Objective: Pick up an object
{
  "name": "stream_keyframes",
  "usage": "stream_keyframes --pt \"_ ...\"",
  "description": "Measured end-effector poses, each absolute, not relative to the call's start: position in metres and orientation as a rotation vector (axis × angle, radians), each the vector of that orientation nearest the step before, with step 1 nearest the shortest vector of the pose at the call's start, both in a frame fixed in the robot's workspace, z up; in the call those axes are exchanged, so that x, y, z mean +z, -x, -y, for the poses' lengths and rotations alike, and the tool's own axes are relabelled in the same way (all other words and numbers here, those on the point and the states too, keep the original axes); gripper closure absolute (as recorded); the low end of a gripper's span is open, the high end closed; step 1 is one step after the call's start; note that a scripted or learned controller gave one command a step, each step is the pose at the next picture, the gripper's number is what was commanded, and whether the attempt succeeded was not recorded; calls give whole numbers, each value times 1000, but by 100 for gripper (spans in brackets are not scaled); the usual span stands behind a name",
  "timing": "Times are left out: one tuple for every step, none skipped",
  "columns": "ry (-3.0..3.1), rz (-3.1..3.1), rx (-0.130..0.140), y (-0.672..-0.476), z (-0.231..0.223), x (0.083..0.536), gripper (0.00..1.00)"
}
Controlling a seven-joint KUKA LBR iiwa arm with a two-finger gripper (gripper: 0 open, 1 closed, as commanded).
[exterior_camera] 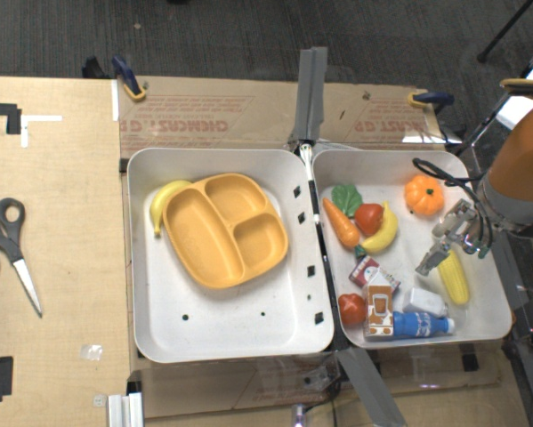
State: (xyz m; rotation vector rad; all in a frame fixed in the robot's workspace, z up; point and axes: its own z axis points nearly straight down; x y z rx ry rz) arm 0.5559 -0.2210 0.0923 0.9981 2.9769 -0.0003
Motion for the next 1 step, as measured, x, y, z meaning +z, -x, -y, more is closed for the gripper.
stream_keyframes --pt "-991 -2975 -3 -557 221 102 100"
